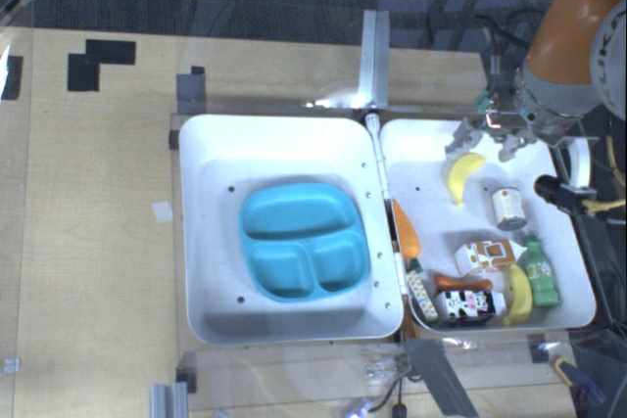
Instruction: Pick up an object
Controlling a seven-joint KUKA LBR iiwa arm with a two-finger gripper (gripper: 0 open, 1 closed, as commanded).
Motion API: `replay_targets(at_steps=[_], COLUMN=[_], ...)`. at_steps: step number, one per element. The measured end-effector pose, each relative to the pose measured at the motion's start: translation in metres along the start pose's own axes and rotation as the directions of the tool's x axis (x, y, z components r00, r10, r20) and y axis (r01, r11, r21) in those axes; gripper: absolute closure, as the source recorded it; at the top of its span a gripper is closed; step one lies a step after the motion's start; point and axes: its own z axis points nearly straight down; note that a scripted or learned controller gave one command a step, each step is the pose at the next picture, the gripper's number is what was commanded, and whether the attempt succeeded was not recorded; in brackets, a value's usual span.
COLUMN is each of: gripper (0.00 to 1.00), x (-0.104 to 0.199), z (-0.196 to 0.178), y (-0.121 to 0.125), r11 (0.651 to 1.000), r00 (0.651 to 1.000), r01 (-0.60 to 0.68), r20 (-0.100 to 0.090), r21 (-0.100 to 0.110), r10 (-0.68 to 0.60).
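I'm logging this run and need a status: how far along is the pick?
Done: the gripper is over the right bin, fingers open just above the banana. In hand: nothing. Left: close on an object and lift it.

Bench (88, 240): I log two bins side by side. Left bin (211, 210): one tray (299, 240), lying at its middle. Right bin (431, 147): banana (462, 176) toward the back; can (506, 207) just right of it, nearer me; carrot (406, 232) along the left wall; carton (485, 255) in front of the can; bottle (538, 271) at the right wall; second banana (518, 294) just left of the bottle; box (464, 305) at the front. Gripper (490, 134) hangs over the back of the right bin, just behind the first banana.
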Motion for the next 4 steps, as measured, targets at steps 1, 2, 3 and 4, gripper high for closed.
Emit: replay_targets(at_steps=[1, 2, 3, 4], gripper=[0.0, 0.0, 0.0, 0.0], x=[-0.016, 0.004, -0.008, -0.018], z=[0.099, 0.114, 0.113, 0.026], y=[0.039, -0.015, -0.084, -0.138], r11=[0.991, 0.99, 0.99, 0.931], r00=[0.991, 0.99, 0.99, 0.931], r01=[-0.135, -0.141, 0.143, 0.365], r20=[0.001, 0.0, 0.005, 0.001], r21=[-0.003, -0.012, -0.018, -0.003], r10=[0.135, 0.141, -0.143, -0.365])
